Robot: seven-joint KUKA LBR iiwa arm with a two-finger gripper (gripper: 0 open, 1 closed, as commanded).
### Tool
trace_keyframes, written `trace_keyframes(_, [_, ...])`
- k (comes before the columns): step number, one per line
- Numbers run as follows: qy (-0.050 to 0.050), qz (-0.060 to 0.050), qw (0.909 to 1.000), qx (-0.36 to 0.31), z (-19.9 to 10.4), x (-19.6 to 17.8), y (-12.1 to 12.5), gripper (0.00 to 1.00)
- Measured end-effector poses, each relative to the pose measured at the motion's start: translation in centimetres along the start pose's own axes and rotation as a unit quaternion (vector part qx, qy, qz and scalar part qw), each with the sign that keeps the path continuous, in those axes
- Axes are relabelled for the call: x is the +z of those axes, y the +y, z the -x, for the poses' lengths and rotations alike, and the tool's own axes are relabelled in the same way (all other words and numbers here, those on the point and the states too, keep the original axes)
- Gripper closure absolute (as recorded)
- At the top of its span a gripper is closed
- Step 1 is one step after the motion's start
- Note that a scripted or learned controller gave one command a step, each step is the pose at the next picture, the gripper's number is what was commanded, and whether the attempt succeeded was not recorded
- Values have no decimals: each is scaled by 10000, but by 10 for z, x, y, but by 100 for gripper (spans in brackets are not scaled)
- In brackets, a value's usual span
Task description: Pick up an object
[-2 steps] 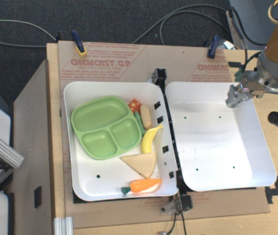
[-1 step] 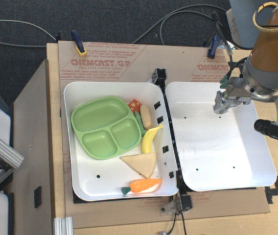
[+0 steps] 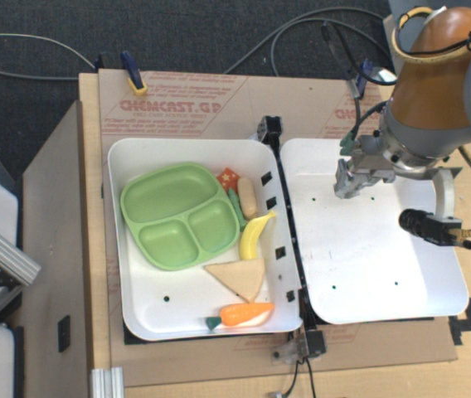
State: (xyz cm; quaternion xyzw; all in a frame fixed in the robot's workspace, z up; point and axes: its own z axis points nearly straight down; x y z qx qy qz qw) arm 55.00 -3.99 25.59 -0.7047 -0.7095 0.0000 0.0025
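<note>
Camera view: the hand (image 3: 353, 181) hung over the upper-left part of the right bin (image 3: 385, 255), near the divider between the bins. Whether it was apart or together could not be told from this angle; nothing showed in its grip. Grey wrist and orange band rose above it toward the right edge. A dark cable fitting (image 3: 424, 225) lay just right of the hand, over the same bin.

All candidate objects sat in the left bin (image 3: 136, 305), well apart from the hand. Green divided plate (image 3: 177, 214) filled the upper middle. Beside its right rim: a small red piece (image 3: 229, 177), a tan sausage-like piece (image 3: 246, 197), a yellow banana (image 3: 254, 235). Below those, a tan wedge (image 3: 240, 278), and an orange carrot (image 3: 245, 313) near the front wall.

Judgement on risks: the hand stood over bare bin floor, so a descent here would likely close on nothing. Crossing left, it must clear the divider clips (image 3: 270, 129). Banana, sausage piece and wedge lay close together; a grasp there could nudge a neighbour or pinch two. The carrot sat near the wall, which might block one side. The plate looked too broad and flat to grip except at its rim.
</note>
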Motion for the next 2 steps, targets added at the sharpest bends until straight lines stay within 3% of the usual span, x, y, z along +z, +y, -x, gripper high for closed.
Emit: trace_keyframes(2, [-4, -6, 10000, 3, -96, 23, -22, 100])
